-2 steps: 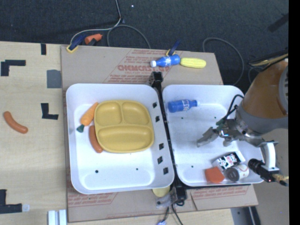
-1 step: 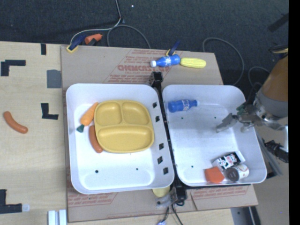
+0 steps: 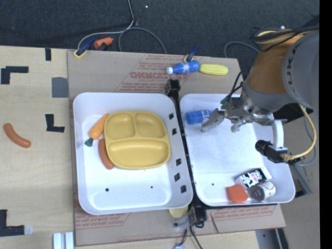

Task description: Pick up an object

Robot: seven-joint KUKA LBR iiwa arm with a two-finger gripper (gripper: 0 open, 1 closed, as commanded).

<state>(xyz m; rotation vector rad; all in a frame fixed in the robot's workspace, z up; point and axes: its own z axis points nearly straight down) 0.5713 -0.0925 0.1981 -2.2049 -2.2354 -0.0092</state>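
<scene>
My gripper point(image 3: 224, 124) hangs over the back of the right bin point(image 3: 218, 162), its two fingers spread apart with nothing between them. A blue cylinder point(image 3: 196, 117) lies just left of the left fingertip, near the bin's back left corner. At the front right corner of this bin sit an orange block point(image 3: 237, 193), a black-and-white can point(image 3: 252, 178) and a small white object with a dark cap point(image 3: 262, 191). The left bin point(image 3: 93, 185) holds a yellow divided plate point(image 3: 137, 140), a carrot point(image 3: 97, 127) and a sausage point(image 3: 105, 154) beside it.
A black divider point(image 3: 179, 139) runs between the bins. Behind the bins lie a blue and yellow toy point(image 3: 199, 68) and an orange clamp point(image 3: 101, 42). Another sausage point(image 3: 16, 135) rests on the bench far left. A cable and black connector point(image 3: 272, 150) hang off the arm over the right bin's right side.
</scene>
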